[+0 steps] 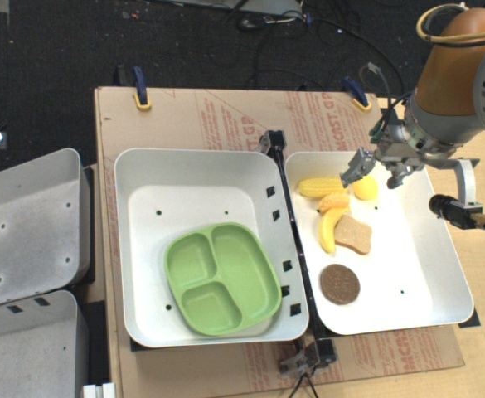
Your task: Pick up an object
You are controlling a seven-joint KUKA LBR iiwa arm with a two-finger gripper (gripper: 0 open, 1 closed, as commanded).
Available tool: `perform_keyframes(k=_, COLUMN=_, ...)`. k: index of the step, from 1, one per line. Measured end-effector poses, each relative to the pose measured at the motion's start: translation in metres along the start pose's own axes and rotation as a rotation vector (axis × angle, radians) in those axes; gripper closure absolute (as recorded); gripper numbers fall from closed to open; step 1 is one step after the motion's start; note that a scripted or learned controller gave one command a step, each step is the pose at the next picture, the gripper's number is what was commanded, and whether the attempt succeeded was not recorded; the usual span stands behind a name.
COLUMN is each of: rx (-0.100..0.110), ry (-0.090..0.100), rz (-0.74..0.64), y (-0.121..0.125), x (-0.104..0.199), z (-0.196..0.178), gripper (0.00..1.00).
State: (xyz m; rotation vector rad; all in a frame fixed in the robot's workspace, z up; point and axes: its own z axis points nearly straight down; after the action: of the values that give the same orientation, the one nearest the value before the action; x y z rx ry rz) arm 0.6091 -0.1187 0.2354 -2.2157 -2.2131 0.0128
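Two shallow white plastic bins sit side by side on a cardboard-covered bench [192,114]. Far left, off the bench, grey perforated metal trays [26,214] lie on the dark floor. The left bin [143,181] holds a light green three-compartment plastic plate [221,279], lying flat toward the bin's near side. A black divider with clips runs between the bins.

The right bin [424,255] holds a cluster of toy food in its upper-left part: a yellow corn cob [318,187] lying sideways at the far edge, a small orange piece [335,201] just below and touching it, a yellow banana [330,227] curving down from there, a tan bread slice [354,236] beside and touching the banana on its right, and a round yellow lemon-like ball [365,190] to the right of the corn. A flat brown round cookie [340,283] lies apart, nearer the front.

The grey arm with orange band [462,48] reaches in from the right. Its two-finger gripper [375,172] hangs over the far part of the right bin, fingers spread wide, one dark finger [356,169] above the corn's right end, the other [396,175] right of the yellow ball. The ball sits roughly beneath the gap. Nothing is between the fingers; whether a fingertip touches corn or ball, can't tell.
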Motion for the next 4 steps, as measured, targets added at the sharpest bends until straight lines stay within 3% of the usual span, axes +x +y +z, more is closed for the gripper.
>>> perform_keyframes(k=1, rx=-0.013, ry=-0.001, rz=-0.002, y=0.002, x=0.0, z=-0.008, gripper=0.0)
perform_keyframes(k=2, rx=-0.009, ry=-0.001, rz=-0.005, y=0.012, x=0.004, z=0.049, gripper=0.0)
perform_keyframes(k=4, rx=-0.015, ry=-0.003, rz=-0.001, y=0.007, x=0.012, z=0.144, gripper=0.0)
